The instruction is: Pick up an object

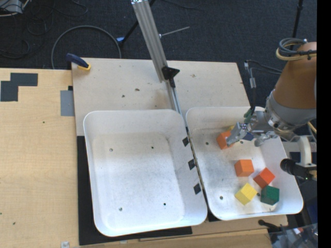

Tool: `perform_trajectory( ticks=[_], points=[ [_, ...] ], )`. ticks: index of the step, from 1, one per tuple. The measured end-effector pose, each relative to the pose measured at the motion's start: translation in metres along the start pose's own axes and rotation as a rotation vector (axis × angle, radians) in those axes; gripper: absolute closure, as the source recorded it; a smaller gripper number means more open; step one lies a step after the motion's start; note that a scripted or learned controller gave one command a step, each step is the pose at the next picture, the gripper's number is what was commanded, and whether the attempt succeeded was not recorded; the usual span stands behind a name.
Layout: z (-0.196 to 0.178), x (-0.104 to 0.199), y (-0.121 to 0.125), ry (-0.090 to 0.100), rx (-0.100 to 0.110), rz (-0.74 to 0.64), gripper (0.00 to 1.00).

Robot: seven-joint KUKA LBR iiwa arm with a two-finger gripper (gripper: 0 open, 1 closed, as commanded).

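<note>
Small orange wooden block (223, 139): lying on the floor of the right-hand shallow white bin (212, 182), right at the tip of the two-finger gripper (237, 136), on the side facing away from the wrist. Touching or merely just beside it: cannot tell. Not seen lifted, and not seen clamped. How wide the tool stands: cannot tell from this slant either, the tip being small and dark against the block.

Judged as the reach-and-grasp step, with the lift not yet done.

Next move, by that reading: settle squarely over the block, close across two opposite faces, then rise straight up. Likely risk: nudging the block aside instead of straddling it, since it sits off the tip and not plainly inside it.

Further out, behind and below the tool towards the bin's near corner: an orange cube (244, 167), an orange-red cube (265, 177), a yellow cube (246, 194) and a dark green cube (270, 195), all well apart from the tip and unlikely to get in the way.

Beyond the block, past the dividing rims: the left-hand white bin (134, 190).

Behind the tool: the grey arm with orange band (296, 89).
</note>
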State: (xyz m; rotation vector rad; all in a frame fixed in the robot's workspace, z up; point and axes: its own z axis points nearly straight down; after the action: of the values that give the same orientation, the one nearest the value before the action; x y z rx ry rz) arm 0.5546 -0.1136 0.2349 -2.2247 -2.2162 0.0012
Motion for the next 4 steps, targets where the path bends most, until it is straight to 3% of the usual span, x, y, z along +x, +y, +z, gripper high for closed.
perform_trajectory(
  ticks=[1,2,3,4],
  points=[
    [0.050,-0.028,0.009,0.000,0.006,-0.002,0.00],
    [0.133,-0.053,0.047,0.000,-0.002,-0.005,0.00],
    [0.142,-0.052,0.094,0.010,0.031,0.001,0.00],
    [0.133,-0.052,0.093,0.009,0.032,-0.004,1.00]
  ],
)
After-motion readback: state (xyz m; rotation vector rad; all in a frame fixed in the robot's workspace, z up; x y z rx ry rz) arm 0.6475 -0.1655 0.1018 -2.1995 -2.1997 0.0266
